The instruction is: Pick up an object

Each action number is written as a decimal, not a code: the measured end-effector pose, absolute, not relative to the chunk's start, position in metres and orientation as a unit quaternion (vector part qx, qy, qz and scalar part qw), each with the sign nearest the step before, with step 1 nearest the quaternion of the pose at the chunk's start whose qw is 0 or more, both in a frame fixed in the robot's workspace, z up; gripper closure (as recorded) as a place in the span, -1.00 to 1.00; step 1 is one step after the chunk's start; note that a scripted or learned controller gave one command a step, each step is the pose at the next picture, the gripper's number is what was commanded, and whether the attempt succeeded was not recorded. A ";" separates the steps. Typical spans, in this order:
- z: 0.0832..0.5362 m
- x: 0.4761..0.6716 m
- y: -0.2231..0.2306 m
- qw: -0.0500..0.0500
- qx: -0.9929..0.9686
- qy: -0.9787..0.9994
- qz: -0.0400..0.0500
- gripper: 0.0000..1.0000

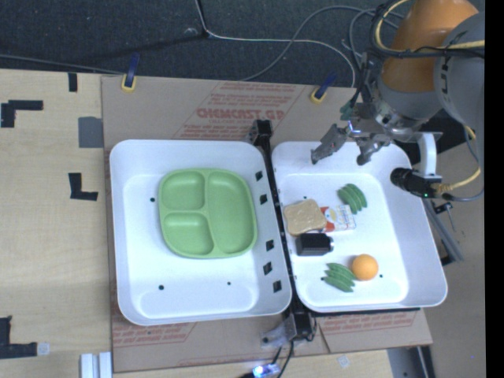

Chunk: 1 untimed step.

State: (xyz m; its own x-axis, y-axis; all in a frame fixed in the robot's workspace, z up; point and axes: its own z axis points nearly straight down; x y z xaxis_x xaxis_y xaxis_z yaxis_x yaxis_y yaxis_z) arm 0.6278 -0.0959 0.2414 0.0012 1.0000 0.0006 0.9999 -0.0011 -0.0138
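Observation:
My gripper (344, 151) hangs over the far edge of the right bin (421, 286), open, with nothing between its fingers. Below it in that bin lie a green pea pod (353, 197), a tan slice of toast (305, 216), a small red-and-white packet (342, 219), a black block (313, 244), an orange ball (365, 267) and a second green pod (339, 277). All of them sit on the bin floor, apart from the gripper.
The left bin (134, 235) holds a green divided plate (208, 212). A black clip strip (272, 227) runs between the two bins. Cables (315, 30) trail across the dark mat behind the bench. Cardboard (228, 105) lies under both bins.

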 end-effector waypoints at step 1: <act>0.249 0.630 -0.096 0.000 -0.706 -0.708 0.001 -1.00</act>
State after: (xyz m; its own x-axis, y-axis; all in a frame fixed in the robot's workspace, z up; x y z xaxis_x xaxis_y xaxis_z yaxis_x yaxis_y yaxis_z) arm 0.6301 -0.0958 0.2486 -0.0018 1.0000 -0.0005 1.0000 0.0018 -0.0016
